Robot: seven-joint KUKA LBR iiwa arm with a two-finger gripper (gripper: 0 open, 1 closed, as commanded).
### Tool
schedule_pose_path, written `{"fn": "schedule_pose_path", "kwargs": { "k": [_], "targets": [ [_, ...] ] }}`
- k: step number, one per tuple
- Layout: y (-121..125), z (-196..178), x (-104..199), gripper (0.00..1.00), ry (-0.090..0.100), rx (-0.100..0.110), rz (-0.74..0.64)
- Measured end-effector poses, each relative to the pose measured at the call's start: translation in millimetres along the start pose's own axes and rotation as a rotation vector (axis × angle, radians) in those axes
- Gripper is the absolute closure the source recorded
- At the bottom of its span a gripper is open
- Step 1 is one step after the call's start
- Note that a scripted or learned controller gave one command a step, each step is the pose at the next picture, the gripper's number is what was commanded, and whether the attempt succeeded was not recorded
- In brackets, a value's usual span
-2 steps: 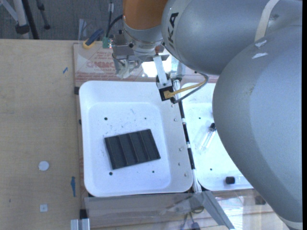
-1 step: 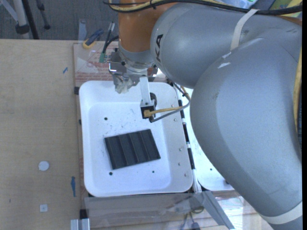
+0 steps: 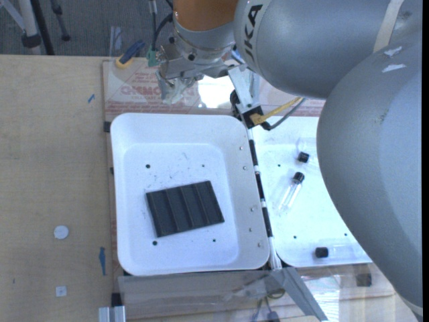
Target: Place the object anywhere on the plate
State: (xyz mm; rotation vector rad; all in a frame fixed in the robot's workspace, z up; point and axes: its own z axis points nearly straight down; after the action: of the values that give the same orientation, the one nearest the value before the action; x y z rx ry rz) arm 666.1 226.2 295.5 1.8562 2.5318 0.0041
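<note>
Camera view, looking down at a slant. Gripper (image 3: 175, 86) sits above the far edge of the left bin (image 3: 124, 180), over the printed cardboard strip (image 3: 137, 86) behind it. The fingers look pale and translucent against the glare; cannot tell whether they are spread or closed, and cannot make out anything between them. Arm (image 3: 315, 32) comes in from the right, its big grey body covering the upper right and right side of the view, orange band (image 3: 201, 2) just above the wrist, wrist pointing down toward the back of the left bin. A yellow cable (image 3: 285, 109) runs by the black bracket at the divide between the bins. Left bin: a dark ribbed plate (image 3: 184, 208) lies flat, slightly rotated, in the near-centre of the floor; a few dark specks and scratches on the white floor around it. Right bin (image 3: 295, 247), partly hidden under the arm: a small clear tube with a black cap (image 3: 292, 189) lies on the floor near the left wall, well apart from the plate; a small black piece (image 3: 303, 157) farther back, another (image 3: 322, 251) near the front edge. Tan surface (image 3: 47, 166) to the left.
</note>
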Motion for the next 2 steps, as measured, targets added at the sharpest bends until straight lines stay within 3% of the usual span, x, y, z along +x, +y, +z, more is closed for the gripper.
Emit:
{"fn": "schedule_pose_path", "kwargs": {
  "k": [1,2],
  "targets": [
    [-2.9,131.1,-7.1,1.0,0.002,0.004,-0.094],
    [-2.4,64.1,-9.0,1.0,0.0,-0.001,-0.245]
  ]
}}
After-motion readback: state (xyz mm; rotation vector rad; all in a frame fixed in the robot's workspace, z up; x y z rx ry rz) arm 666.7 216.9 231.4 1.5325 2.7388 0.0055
